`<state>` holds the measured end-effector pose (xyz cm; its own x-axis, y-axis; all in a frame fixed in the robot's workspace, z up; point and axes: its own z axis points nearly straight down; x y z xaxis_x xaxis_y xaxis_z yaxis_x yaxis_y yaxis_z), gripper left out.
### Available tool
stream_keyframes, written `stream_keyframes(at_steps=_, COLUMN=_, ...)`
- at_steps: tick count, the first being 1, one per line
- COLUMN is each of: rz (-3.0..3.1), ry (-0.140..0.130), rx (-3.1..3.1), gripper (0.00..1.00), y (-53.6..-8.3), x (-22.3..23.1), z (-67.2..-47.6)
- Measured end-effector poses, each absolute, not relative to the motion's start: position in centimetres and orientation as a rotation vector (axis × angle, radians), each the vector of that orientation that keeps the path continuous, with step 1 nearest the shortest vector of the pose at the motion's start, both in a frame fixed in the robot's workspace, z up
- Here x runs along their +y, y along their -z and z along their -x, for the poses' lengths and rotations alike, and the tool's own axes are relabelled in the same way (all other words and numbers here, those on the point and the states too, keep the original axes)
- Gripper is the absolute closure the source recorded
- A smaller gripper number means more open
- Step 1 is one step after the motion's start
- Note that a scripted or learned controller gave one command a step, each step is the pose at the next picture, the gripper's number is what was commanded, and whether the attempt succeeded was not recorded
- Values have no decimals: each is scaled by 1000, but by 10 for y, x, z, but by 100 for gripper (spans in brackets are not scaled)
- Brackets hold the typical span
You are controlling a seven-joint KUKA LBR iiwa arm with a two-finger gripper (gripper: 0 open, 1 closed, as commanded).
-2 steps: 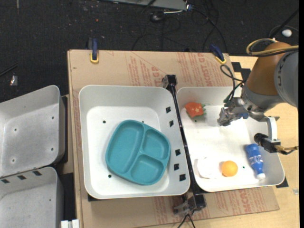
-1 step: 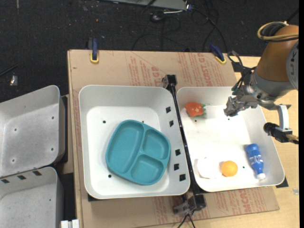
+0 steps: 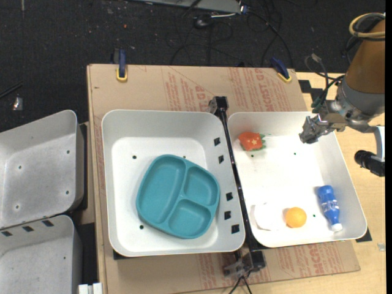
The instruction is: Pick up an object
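Note:
A red strawberry-like toy with a green top lies near the back left of the right bin. Toward that bin's front sit an orange ball, a white flat piece beside it, and a small blue bottle with a white cap at the right. My gripper hangs over the bin's back right part, well to the right of the red toy and apart from every object. Nothing shows between its fingers.
The left bin holds a teal divided plate. A black divider runs between the bins. Blue and yellow clamps hold the cardboard base at the back. Grey-white trays lie off to the left.

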<state>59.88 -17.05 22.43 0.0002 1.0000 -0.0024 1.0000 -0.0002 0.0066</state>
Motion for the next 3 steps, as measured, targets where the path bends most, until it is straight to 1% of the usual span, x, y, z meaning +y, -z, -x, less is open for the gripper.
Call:
stream_keyframes(at_steps=1, rz=-2214, ry=-5, rx=2219, gripper=100, y=-275, x=-171, z=-600)
stream_keyframes(at_steps=2, rz=-2216, ry=0, rx=2230, gripper=100, y=-272, x=-117, z=-575)
stream_keyframes(at_steps=3, rz=-2214, ry=-1, rx=2232, gripper=100, y=-275, x=-63, z=-564)
